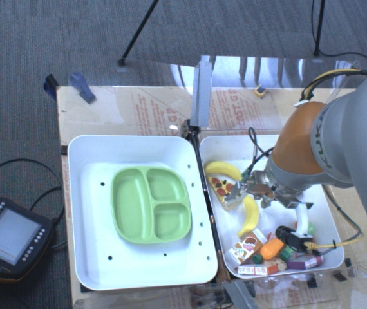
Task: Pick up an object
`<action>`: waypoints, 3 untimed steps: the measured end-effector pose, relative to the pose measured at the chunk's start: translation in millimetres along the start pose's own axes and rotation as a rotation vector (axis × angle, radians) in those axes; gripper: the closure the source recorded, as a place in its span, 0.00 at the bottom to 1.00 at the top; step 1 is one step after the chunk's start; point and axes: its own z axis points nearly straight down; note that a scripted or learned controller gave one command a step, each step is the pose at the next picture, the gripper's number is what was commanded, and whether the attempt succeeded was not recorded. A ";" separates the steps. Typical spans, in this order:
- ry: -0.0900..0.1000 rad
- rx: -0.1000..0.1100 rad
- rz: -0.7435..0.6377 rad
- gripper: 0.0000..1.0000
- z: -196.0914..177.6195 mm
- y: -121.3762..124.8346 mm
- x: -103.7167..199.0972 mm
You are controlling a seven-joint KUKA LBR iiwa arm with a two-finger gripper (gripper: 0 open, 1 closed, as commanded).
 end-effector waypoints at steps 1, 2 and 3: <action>0.003 0.005 0.004 1.00 -9.2 -0.4 -0.5; -0.004 0.014 0.065 1.00 -139.1 18.1 59.8; -0.002 0.017 -0.254 1.00 -92.0 31.1 117.4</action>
